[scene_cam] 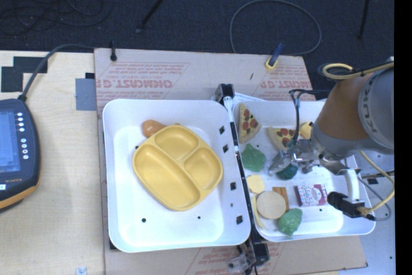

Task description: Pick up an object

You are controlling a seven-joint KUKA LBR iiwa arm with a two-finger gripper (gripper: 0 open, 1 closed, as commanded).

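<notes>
Gripper (288,163) sits low in the right bin (335,223), directly over a dark green piece (287,171). Can't tell finger state. Pizza slice (281,135) just above it.

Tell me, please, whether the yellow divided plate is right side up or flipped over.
Right side up: the yellow divided plate in the left bin shows its three compartments facing upward.

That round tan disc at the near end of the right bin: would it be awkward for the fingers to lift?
Probably. The round tan disc looks flat and lies low on the right bin floor, giving fingers little edge. It seems rigid, so unlikely to flop. The green piece crowds it, so it may slide or nudge that.
</notes>
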